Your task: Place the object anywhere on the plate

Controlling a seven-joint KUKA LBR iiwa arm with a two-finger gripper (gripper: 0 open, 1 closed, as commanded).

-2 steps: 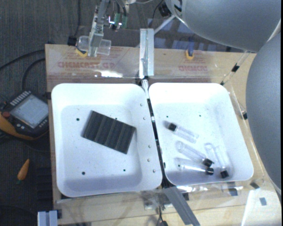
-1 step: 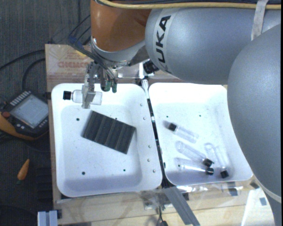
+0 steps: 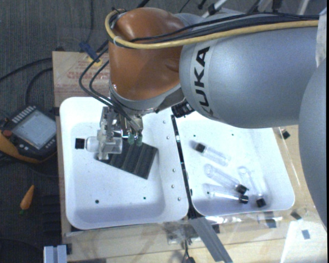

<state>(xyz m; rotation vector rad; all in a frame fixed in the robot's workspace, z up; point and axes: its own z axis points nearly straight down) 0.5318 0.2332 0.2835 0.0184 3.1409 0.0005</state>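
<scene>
Grey carpet and loose black cables surround the bench, and a handheld control pendant lies on the floor left of it. Looking down from above, I see two shallow white bins side by side. My arm reaches in from the right, its orange band over the left bin. The gripper hangs low at the left edge of a dark ribbed plate, which lies tilted in that bin. A small clear vial with a black cap lies on the bin floor, touching or just beside the gripper on its left, and seems to be off the plate. I cannot tell how the jaws stand, nor whether they hold the vial. I judge the placing not yet done: the vial must yet get onto the plate. Several more clear vials lie scattered in the right bin, well apart from the work.
</scene>
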